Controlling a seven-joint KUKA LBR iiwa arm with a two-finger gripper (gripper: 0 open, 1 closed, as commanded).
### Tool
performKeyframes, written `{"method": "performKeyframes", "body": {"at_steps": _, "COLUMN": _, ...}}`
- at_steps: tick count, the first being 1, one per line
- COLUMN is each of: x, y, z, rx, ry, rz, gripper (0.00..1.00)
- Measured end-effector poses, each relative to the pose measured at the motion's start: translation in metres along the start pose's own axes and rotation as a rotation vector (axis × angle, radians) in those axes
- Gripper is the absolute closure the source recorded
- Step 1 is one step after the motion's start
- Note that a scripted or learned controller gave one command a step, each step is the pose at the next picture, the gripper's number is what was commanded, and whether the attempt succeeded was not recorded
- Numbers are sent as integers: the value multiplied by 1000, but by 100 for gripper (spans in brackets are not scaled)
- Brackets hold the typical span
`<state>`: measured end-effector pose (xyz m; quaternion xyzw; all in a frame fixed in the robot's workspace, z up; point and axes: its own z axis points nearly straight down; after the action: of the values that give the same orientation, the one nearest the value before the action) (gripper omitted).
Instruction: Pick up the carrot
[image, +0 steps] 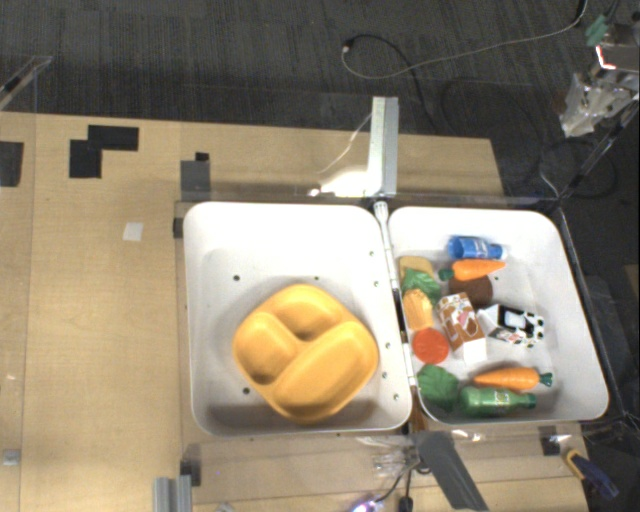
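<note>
Two carrots in right bin, yellow dish in left bin

A lab: bench with white bins, loose cables.

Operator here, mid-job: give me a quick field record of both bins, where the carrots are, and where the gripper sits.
left bin: holds a yellow divided plate
right bin: holds a pile of toy food
carrot A: near front edge, lying flat, leafy end to the view's right, just above a green bottle
carrot B: toward back, just below a blue bottle
other items: red round piece, black-and-white carton
gripper: top right of the view, outside the bins, away from both carrots
finger state: cannot tell
</note>
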<state>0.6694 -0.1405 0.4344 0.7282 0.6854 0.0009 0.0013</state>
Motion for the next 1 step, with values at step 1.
{"method": "performKeyframes", "body": {"at_steps": 1, "x": 1, "y": 1, "z": -10, "rx": -1, "ry": -1, "rz": -5, "gripper": 100}}
